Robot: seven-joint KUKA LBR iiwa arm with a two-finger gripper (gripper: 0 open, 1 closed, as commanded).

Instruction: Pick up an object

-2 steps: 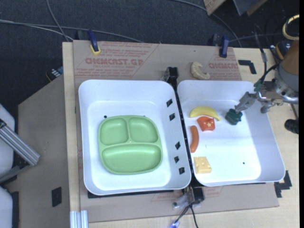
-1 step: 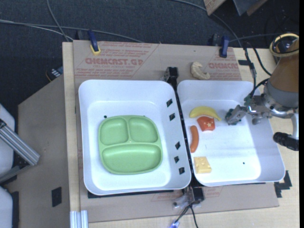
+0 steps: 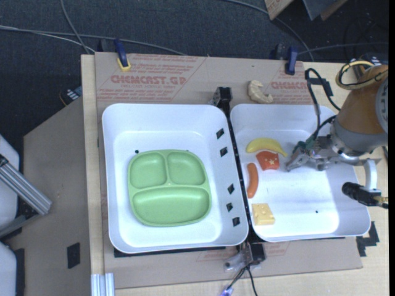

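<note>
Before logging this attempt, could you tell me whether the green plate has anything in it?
Empty: all three compartments of the green plate, in the left bin, show bare green.

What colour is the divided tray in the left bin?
Light green; the divided tray shows plainly in the camera view, lying in the left bin.

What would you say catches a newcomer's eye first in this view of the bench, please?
Probably the pale green divided plate, lying alone in the left bin. Next, the bright toy food clustered at the left side of the right bin: a yellow banana, a red strawberry-like piece, an orange sausage and a yellow cheese block. The gripper hovers just right of the red piece, on the grey arm reaching in from the right.
</note>
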